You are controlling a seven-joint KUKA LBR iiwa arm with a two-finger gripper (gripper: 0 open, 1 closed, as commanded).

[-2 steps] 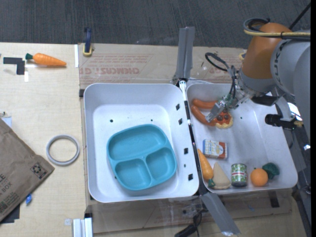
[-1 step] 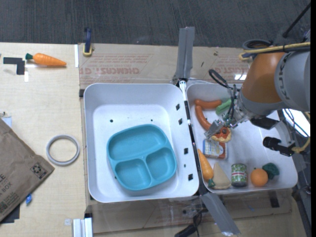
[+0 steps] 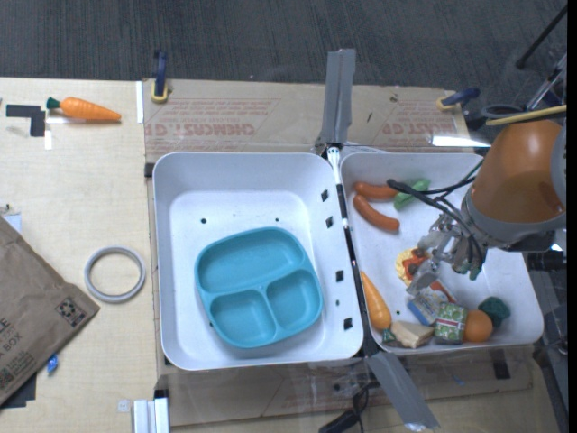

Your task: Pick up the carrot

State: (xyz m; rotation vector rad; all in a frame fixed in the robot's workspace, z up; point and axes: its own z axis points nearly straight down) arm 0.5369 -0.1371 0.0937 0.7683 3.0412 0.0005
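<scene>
The gripper (image 3: 439, 262) is being held over the middle of the right bin (image 3: 514, 273); whether it's open or closed can't be told. The carrot (image 3: 375, 301) is lying w/ its tip toward the bin's front-left corner, alongside the left wall, apart from the gripper. 2 sausages (image 3: 376, 214) are lying near the back-left corner. A blue divided tray (image 3: 259, 285) is being carried in the left bin (image 3: 176, 242). Another carrot (image 3: 84, 109) is lying at the bench's far-left edge.
</scene>
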